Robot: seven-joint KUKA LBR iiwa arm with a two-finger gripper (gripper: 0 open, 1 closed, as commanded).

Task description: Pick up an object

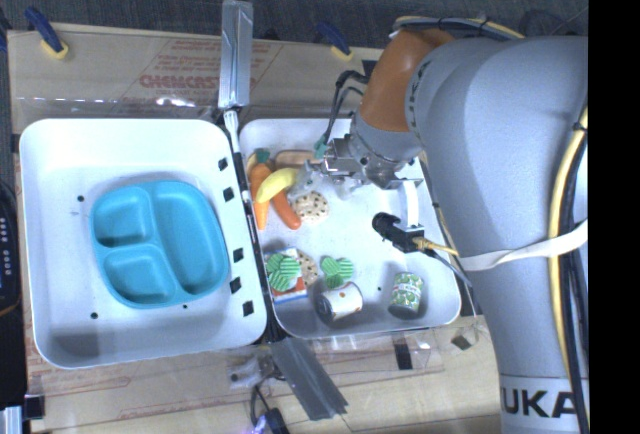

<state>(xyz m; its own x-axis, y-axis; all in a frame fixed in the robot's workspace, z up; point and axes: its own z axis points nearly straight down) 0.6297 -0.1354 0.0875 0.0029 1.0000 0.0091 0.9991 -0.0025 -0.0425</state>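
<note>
At the near edge of the right bin (352, 240), a small can (340, 300) is seen lying on its side, with a green-and-white cup (406, 292) near it to the right. A little farther back, green striped pieces (285, 270) are found by the bin's left wall. Beyond a bare patch of floor, a tight cluster is met: a cookie (312, 205), an orange carrot (286, 212) and a yellow banana (275, 184), each touching or just beside the next. Just behind the cookie and to the right of the banana, the gripper (335, 162) is held low over the bin. Whether it is wide or narrow cannot be told, and nothing is seen held in it.

No particular object is named by the task, so the cookie and the banana, being nearest the gripper, are judged the likely picks. Trouble is most likely to be caused by the crowding. Two pieces could be caught at once, or one could be pushed aside and lost as the gripper closes. The flat cookie could be missed if the approach is too high. The curved banana could be rolled away toward the left wall. The blue tray (160, 242) in the left bin (60, 182) is not involved.
</note>
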